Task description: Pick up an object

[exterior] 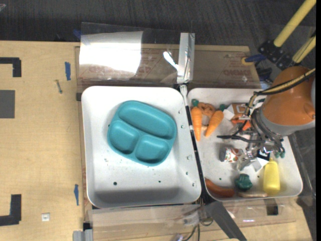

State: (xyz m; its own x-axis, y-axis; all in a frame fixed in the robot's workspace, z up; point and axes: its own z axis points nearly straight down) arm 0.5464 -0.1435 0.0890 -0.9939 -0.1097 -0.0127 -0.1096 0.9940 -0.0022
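Note:
The right bin (296, 187) holds several small toys. Two orange carrots (197, 122) (214, 122) lie at its upper left. A yellow bottle (271, 176) stands near the lower right, with a small teal piece (244, 182) and a brown sausage (219, 187) along the front edge. A small white and red item (229, 155) lies mid-bin. My gripper (253, 148) hangs low over the middle of this bin, just right of the white and red item and above the yellow bottle. The orange wrist band (289, 103) hides what lies under it.
The left bin (95, 179) holds a teal divided plate (142, 131). A raised rim (193, 144) separates the two bins. Clear plastic sheeting (130, 59) stands behind the bins. Yellow and black bars (291, 26) cross the top right corner.

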